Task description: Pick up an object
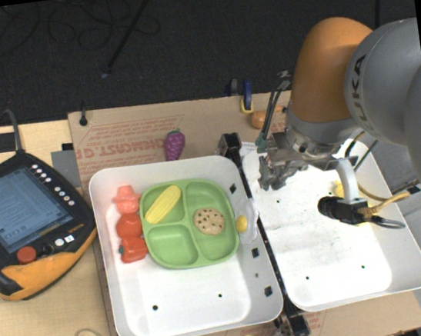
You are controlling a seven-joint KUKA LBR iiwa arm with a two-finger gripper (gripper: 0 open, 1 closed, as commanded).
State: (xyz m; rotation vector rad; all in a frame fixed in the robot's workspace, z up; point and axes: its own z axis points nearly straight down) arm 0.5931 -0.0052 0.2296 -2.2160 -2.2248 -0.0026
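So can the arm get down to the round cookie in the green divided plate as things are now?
Probably yes. The round brown cookie lies uncovered in the green divided plate's right compartment in the left bin, nothing above it. The pincer hangs over the right bin, so it must cross the divider.

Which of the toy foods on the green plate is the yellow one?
The corn cob, lying in the upper-left compartment of the green plate. The cookie in the right compartment is tan with dark specks.
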